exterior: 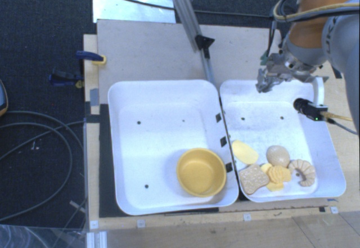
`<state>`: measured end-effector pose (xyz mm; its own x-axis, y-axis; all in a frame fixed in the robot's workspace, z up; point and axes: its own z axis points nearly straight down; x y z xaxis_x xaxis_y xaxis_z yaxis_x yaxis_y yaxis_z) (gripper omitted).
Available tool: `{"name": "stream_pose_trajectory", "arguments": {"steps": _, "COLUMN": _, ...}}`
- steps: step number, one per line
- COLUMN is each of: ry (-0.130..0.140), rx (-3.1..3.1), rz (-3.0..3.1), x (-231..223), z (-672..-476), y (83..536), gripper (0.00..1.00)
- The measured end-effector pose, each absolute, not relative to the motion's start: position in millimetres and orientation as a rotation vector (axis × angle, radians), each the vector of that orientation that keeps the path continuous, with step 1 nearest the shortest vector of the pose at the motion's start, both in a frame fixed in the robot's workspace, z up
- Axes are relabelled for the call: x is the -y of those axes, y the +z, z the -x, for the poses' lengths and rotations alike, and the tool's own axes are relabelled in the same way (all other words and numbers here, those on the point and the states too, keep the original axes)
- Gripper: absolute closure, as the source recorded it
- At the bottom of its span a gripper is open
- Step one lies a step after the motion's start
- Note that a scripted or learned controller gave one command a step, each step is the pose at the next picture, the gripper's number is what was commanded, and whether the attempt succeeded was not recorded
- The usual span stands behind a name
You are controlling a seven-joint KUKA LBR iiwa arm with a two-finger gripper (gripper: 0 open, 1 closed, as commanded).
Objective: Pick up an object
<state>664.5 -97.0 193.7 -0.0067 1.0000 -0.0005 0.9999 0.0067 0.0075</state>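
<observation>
Tool [265, 85] hangs over the far edge of the right shallow white bin [332, 151]; cannot tell its state. Near end of that bin: pale yellow oval slice [244, 152], tan toast-shaped piece [253, 179], beige round bun [278, 156], small yellow waffle-like biscuit [279, 174], curled beige croissant [304, 171], clustered close together, well apart from the tool. Left white bin [140, 129]: yellow plastic bowl [201, 171], upright, near its right corner.

On the counter [146, 50], the left bin [135, 129] holds a bowl [201, 171] in its near right corner, while the right bin [326, 151] holds food pieces [275, 171] clustered along its near edge, the tool [264, 85] above its far rim.
</observation>
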Motion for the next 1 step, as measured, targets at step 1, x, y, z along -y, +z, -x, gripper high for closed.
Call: {"name": "stream_pose_trajectory", "arguments": {"steps": 1, "ry": 0.009, "rx": -2.225, "rz": -2.208, "x": 97.2, "z": -666.4, "y": 249.1, "gripper": 1.00}}
